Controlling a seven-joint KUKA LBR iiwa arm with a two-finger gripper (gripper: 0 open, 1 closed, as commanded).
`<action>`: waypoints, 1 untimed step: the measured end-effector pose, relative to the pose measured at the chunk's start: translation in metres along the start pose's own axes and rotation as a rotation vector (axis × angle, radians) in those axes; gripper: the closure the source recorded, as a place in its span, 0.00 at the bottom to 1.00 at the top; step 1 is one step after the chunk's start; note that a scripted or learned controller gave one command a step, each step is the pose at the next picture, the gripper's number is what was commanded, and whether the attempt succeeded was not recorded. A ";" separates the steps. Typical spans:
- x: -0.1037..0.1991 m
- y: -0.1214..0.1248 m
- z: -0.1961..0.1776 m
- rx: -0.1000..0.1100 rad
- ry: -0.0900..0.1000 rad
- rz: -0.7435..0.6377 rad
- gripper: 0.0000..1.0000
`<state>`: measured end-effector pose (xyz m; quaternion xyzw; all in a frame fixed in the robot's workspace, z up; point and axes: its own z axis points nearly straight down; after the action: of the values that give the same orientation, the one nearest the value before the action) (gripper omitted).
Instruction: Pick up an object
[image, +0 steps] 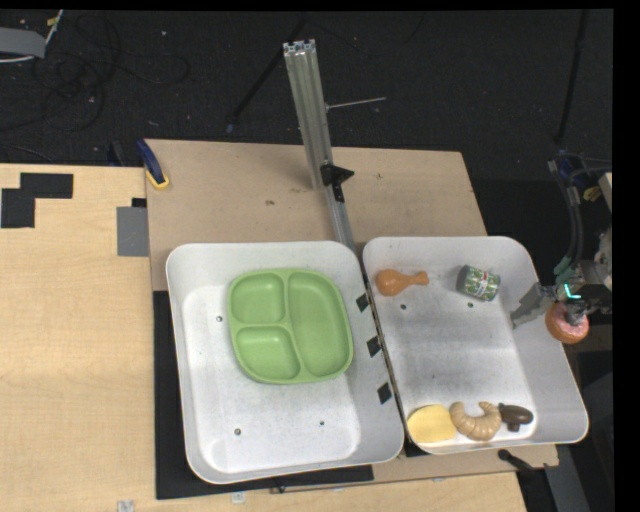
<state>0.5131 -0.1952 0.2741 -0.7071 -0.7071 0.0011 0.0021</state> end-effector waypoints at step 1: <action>0.000 0.000 -0.001 -0.001 0.000 0.000 0.00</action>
<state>0.5134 -0.1952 0.2747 -0.7071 -0.7071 0.0007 0.0014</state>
